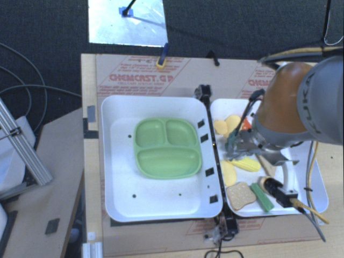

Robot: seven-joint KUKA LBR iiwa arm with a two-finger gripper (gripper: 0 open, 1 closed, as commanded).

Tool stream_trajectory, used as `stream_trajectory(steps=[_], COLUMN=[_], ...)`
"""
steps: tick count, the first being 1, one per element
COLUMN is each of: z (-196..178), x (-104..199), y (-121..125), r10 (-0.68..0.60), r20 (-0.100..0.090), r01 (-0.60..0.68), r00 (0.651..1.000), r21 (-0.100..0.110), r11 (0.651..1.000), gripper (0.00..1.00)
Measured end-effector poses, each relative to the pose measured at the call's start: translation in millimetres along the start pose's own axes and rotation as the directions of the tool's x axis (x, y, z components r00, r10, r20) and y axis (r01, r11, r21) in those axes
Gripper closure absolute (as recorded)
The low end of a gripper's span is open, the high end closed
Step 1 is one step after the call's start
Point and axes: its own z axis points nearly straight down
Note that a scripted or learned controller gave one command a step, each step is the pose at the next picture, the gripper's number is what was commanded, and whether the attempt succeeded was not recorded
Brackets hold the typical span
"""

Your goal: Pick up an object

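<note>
Logged left to right. Found shallow white left bin (107,144) carrying a pale green three-compartment plastic tray (166,147), flat near the middle and well apart from the work. Found shallow white right bin (321,190) carrying the toy food: two rounded yellow plastic pieces (221,126) close together at the far left corner, a small red-orange piece (246,123) just beside them, a pale yellow oval piece (229,172) lower down by the left wall, a ribbed yellow corn-like piece (246,164) just right of the oval, and a tan toy bread slice (241,195) at the near edge with a green plastic stick (262,196) beside it. Located two-finger gripper (235,144) low in the right bin, between the rounded yellow pieces and the corn-like piece, near both. Could not tell whether spread or pressed together, being largely hidden under the grey wrist. Saw nothing lifted. Judged the step in hand as the approach to a pick, with the ribbed yellow corn-like piece the likeliest target, though not certain. Recommended centring over that piece, straddling its narrow width rather than its length, lowering straight to avoid nudging the oval neighbour, closing fully before raising, then lifting vertically. Noted risk: smooth rounded plastic rolling or squirting out of the grip.
</note>
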Motion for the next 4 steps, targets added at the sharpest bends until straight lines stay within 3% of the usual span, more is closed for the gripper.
stream_trajectory(steps=[1, 2, 3, 4], z=[-35.6, 4.0, -67.6, 108.3], x=[48.1, 52.4, 120.0, 156.5], y=[29.1, -22.6, -18.9, -18.3], r10=[0.004, 0.011, 0.0, 0.008], r20=[0.001, 0.001, -0.003, 0.0], r01=[-0.004, -0.011, 0.0, -0.008], r00=[1.0, 1.0, 1.0, 1.0], r21=[0.006, 0.014, 0.003, 0.0], r11=[1.0, 1.0, 1.0, 1.0], gripper=[1.0, 1.0, 1.0, 1.0])
